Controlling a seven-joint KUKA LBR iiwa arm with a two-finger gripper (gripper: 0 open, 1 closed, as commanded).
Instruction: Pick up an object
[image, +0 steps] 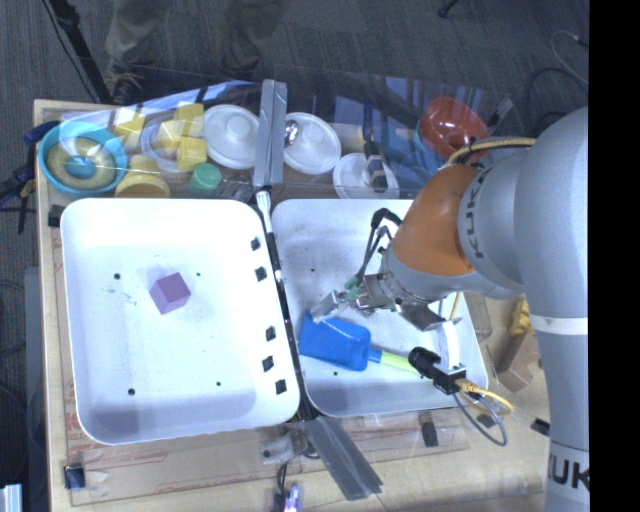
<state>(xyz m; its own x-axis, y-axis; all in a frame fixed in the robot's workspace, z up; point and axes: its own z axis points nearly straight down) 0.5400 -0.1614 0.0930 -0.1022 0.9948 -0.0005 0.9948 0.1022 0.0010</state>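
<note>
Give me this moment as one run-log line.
arm: over right bin | end effector: low, above blue brush | purple cube: left bin, untouched

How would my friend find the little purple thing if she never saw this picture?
Look at the two white bins side by side and pick the left bin. Near its middle sits a small purple cube, alone on the white floor. The blue scoop is in the other bin.

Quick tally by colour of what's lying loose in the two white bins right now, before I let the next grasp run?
Purple: 1, the cube in the left bin.
Blue: 1, the blue scoop-like tool with a yellow-green handle in the right bin, just below the gripper.
Total: 2 that I can make out; the arm hides part of the right bin.
</note>
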